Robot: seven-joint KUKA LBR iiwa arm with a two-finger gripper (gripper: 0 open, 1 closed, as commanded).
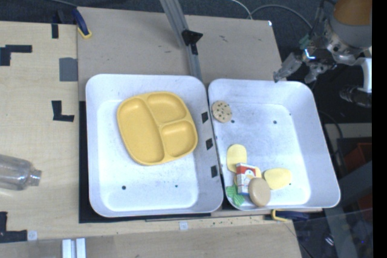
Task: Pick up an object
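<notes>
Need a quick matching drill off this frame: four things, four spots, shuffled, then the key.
Things:
1. tray
2. cookie
3. bottle
4. hand

Places:
A. lying on the bench, at the view's left edge
B. in the left bin
C. above the right bin's far right corner
D. in the right bin, near its far left corner

Pairs: 1-B, 2-D, 3-A, 4-C
</notes>
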